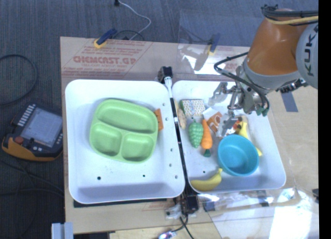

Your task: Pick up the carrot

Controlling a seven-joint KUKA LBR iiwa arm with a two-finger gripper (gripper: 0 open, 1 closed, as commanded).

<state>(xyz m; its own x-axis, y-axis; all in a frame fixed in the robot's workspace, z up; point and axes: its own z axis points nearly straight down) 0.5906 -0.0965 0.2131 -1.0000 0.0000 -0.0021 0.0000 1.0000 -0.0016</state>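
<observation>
Counting, we find one carrot (206,136), one blue bowl (237,154), one banana (207,181); the carrot lies lengthwise, green top toward us. Gripper (234,109) spread: we cannot tell.

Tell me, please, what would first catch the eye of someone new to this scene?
Probably the green divided tray, which takes up most of the left bin. Next, the crowded right bin: a blue bowl, a banana at its near edge, and the carrot beside green grapes. The arm's orange band stands out at upper right.
</observation>
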